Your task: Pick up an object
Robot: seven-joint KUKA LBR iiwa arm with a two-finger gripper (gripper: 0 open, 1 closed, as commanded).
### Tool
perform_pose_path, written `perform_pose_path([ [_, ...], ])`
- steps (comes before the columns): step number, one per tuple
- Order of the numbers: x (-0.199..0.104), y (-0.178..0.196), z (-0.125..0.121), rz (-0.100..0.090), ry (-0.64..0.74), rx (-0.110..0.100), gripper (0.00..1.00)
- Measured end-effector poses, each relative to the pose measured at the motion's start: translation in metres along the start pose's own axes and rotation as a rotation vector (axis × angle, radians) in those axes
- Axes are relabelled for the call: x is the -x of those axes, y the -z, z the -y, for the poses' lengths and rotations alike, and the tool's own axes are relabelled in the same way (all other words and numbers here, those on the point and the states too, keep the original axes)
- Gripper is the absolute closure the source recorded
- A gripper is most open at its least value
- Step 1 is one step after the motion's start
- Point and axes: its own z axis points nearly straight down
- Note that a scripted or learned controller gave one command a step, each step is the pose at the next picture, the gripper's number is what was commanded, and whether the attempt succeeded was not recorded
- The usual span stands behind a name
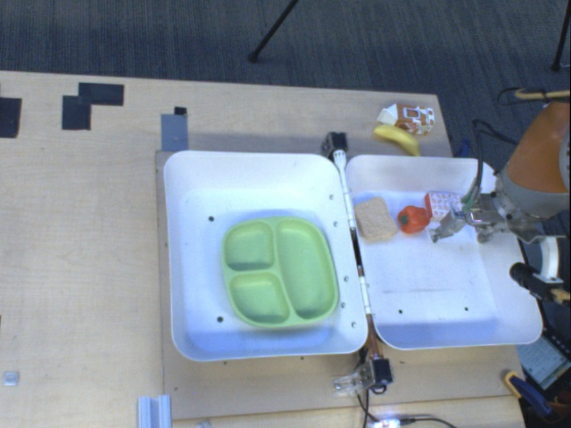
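Green divided plate (280, 272) in left bin (183, 239); arm low over right bin (446, 315), claw (451, 226) grip unclear.

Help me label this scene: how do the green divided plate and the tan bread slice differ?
The green divided plate lies in the left bin; the tan bread slice lies in the right bin. The plate is far larger than the slice. The plate is smooth with three compartments; the slice looks rough and plain. The plate lies alone in its bin; the slice has a red tomato-like item just beside it. Both lie flat.
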Motion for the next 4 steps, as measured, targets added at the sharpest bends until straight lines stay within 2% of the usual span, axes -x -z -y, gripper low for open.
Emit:
perform_pose_path([
  [1,0.000,0.011,-0.001,0.001,0.002,0.003,1.00],
  [2,0.001,0.106,-0.040,0.002,0.001,0.002,1.00],
  [3,-0.048,0.131,-0.087,0.000,0.003,0.001,1.00],
  [4,-0.110,0.158,-0.059,-0.001,0.003,0.000,1.00],
])
